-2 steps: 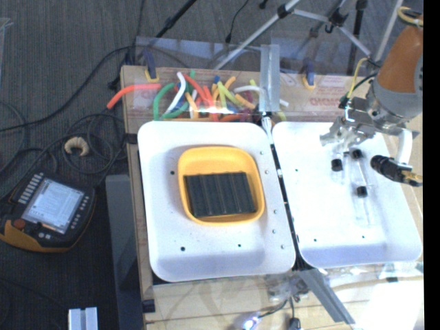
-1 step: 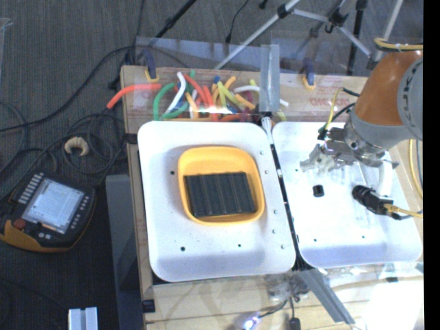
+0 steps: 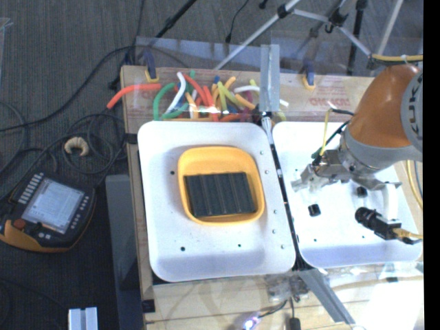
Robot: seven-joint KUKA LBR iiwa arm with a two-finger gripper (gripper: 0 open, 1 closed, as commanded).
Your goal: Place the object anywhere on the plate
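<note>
A wooden bench (image 3: 199, 298) stands on dark carpet and bears two shallow white bins side by side, their inner walls touching along the middle. The left bin (image 3: 165, 246) holds a yellow plate (image 3: 189, 163), a rounded rectangle sitting a little above the bin's centre, and a dark ribbed panel (image 3: 218, 194) lies flat inside it, covering most of its floor. The right bin (image 3: 330, 249) has the grey arm (image 3: 385, 115) over it, reaching in from the right, with its orange band bulking above the bin's upper right part. On the floor to the left of the bench lies a teach pendant (image 3: 48, 208) with a pale screen, black cables trailing from it. Along the bench's back edge, behind the left bin, sits a tangle of coloured tubes (image 3: 206, 95) in red, orange, green, white and yellow. The gripper (image 3: 307, 179) hangs over the left half of the right bin, near the wall shared with the left bin; whether the claw is open or closed cannot be told from this angle, and nothing can be seen in its grasp. The task's thing, a small black block (image 3: 313, 210), lies on the floor of the right bin just below the gripper, apart from the plate, with the shared bin walls between them. A small pale ring (image 3: 75, 145) rests on the carpet above the pendant.
</note>
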